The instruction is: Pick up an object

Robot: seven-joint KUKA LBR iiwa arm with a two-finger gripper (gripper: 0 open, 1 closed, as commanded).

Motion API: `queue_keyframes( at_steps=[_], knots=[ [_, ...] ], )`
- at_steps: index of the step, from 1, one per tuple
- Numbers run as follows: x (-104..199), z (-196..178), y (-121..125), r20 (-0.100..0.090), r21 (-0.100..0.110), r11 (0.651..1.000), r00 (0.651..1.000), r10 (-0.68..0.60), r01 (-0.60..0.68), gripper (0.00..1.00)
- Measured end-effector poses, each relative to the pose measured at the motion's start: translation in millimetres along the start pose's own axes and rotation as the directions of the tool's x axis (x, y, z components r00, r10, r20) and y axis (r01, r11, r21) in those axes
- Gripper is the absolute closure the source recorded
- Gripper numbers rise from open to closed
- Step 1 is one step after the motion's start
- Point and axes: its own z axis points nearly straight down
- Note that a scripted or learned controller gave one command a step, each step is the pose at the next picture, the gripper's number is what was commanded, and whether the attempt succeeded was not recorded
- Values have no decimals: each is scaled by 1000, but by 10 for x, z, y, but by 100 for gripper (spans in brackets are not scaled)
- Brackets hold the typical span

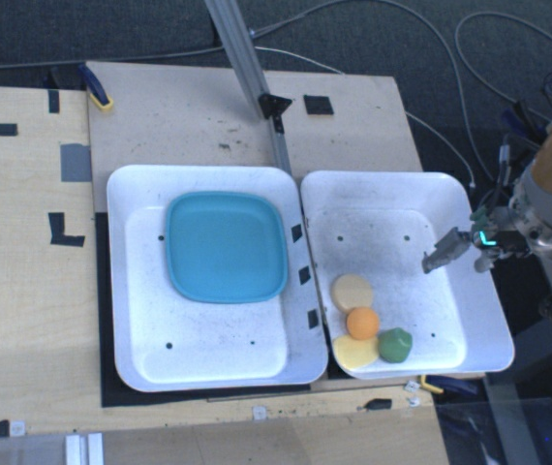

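Note:
Several small items cluster at the near edge of the right bin (392, 194): a beige round piece (352, 291), an orange ball (362, 323) against it, a yellow piece (352, 355) below, and a green object (395, 344) to the right. My gripper (458, 260) hangs over the bin's right side, up and to the right of the cluster and apart from it. It is open, with one dark finger (441, 254) slanting left, and nothing sits between the fingers.
A blue square plate (226, 246) lies in the left bin (131, 289). A metal pole (247, 61) slants across the bench behind the bins. Cables trail on the dark floor at the back right.

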Motion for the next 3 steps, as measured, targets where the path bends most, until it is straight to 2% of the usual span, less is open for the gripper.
queue_keyframes(
  at_steps=[1, 2, 3],
  knots=[
    [0, 0, 0, 0, 0, 1000, 1000, 0, 0, 0],
    [-5, 622, 19, -1, 5, 1000, 1000, 0, 0, 0],
    [-11, 1049, 38, -1, 4, 1000, 1000, 0, 0, 0]
  ],
)
